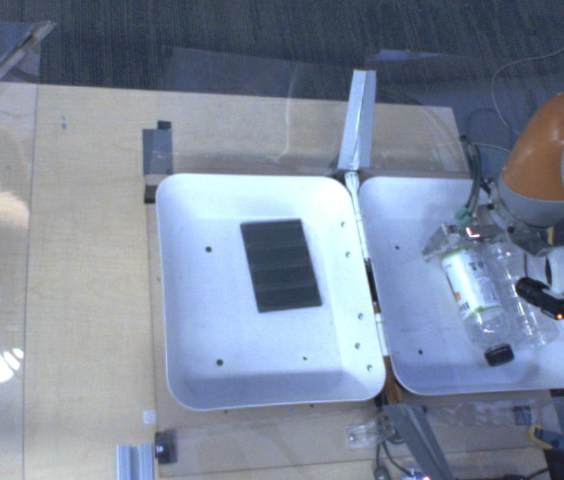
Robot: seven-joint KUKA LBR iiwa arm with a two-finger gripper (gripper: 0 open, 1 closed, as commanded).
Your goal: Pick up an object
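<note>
A clear plastic bottle (482, 293) with a white label and a black cap (499, 354) lies in the right bin (407, 298), its cap end towards the front edge. My gripper (465, 232) is low over the bottle's far end, at or just above its base; whether it touches is unclear. The arm's orange band (542, 158) rises behind it at the right. A dark grey ribbed rectangular pad (280, 264) lies flat in the middle of the left bin (202, 348).
A raised divider (362, 258) runs between the two bins. A metal bracket (355, 128) stands at the far side where the bins meet. Pale wooden bench (72, 268) surrounds the bins on the left.
</note>
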